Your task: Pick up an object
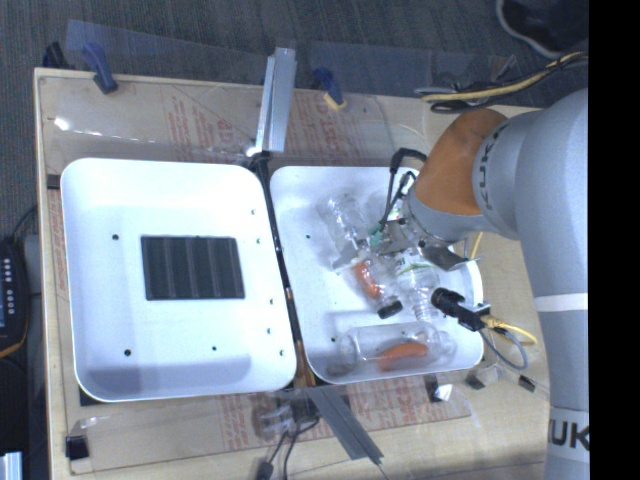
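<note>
Dark grey carpet floor point(300, 8) around a pale wooden bench point(150, 108), clear plastic sheet point(180, 63) along its far edge held by blue clamps point(98, 68), metal bar point(275, 98) standing upright behind, yellow and black cables point(500, 86) at right, even overhead light

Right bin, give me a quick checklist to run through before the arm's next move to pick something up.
1. Arm over the right white bin: ok, the gripper is low among the objects.
2. Objects available: ok, clear plastic items and a clear tube with an orange piece inside.
3. Object between fingers: cannot tell, clutter hides them.
4. Small orange object beside gripper: ok.
5. Left white bin, dark rectangular panel: ok.
</note>
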